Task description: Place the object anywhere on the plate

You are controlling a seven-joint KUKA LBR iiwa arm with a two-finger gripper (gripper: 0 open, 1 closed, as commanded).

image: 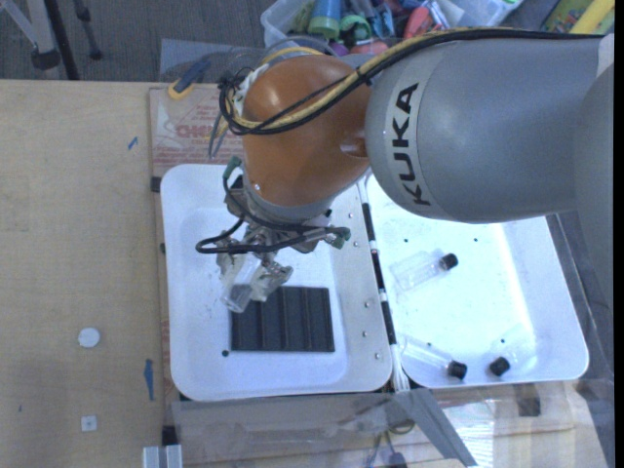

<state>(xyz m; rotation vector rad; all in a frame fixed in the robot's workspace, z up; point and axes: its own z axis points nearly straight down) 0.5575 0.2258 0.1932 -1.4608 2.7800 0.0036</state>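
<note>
arm: grey kuka arm with orange band (292, 130), reaching in from the right over the left bin.
fingers (252, 286): pale, pointing down at the upper left corner of the plate; spread or closed, cannot tell.
plate: dark ribbed rectangular plate (285, 320), flat in the left shallow white bin (185, 261).
object: small clear plastic vial with black cap (425, 266), lying in the right white bin (546, 300), well apart from the plate.
others: two more black-capped clear vials (454, 368) near that bin's front edge.
</note>
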